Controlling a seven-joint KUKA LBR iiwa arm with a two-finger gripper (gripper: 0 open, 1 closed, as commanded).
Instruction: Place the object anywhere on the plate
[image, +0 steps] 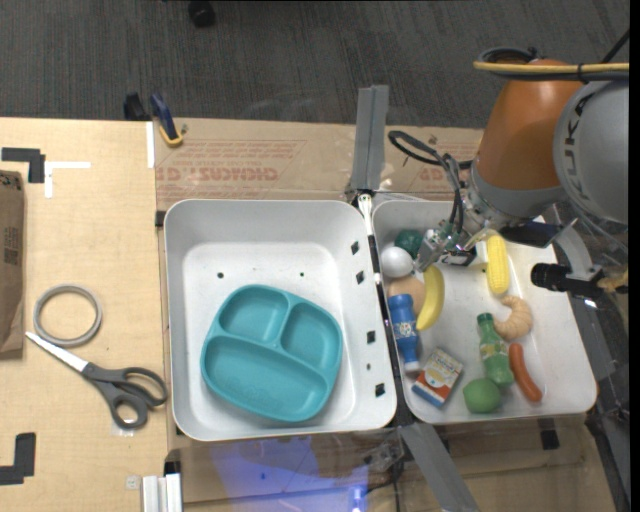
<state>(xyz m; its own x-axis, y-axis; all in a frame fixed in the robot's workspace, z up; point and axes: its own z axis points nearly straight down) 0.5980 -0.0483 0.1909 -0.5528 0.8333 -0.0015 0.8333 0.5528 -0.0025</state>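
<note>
A teal divided plate lies in the left white bin. The right bin holds several toy foods. My gripper hangs low over the back left part of that bin, just above the top end of a yellow banana. Beside it sit a white ball and a dark green item. An ear of corn lies just right of the gripper. Nothing shows as held.
Also in the right bin: a blue bottle, a small carton, a green bottle, a lime, a red sausage and a tan shrimp-like piece. Scissors and a tape roll lie on the bench to the left.
</note>
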